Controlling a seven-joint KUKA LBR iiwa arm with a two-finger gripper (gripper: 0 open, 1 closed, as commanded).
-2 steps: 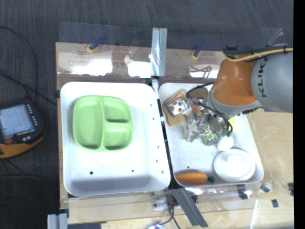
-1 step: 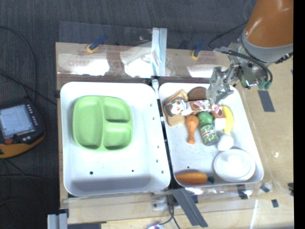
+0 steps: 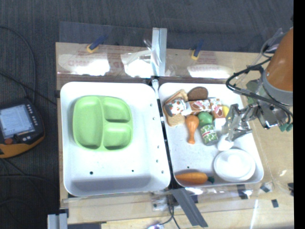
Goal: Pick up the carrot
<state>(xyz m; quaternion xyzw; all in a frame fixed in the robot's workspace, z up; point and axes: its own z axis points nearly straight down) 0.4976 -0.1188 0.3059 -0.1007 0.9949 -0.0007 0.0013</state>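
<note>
Down at the near edge of the right bin (image 3: 257, 142) we find the carrot (image 3: 191, 178), lying on its side along the bin's front wall, its green tip pointing toward a white bowl (image 3: 233, 165) that sits just beside it in the near right corner. Nothing touches the carrot. Farther back in the same bin we see a cluster of toy food: a chicken drumstick (image 3: 191, 126), a green can (image 3: 208, 133), a brown loaf (image 3: 197, 93) and a few packets pressed together near the bin's far wall. Our gripper (image 3: 232, 127) hangs over the right side of this bin, above the bowl and well apart from the carrot; its two fingers stand spread with a gap between them and nothing held. In the left bin (image 3: 76, 175) rests a green divided plate (image 3: 101, 122).
</note>
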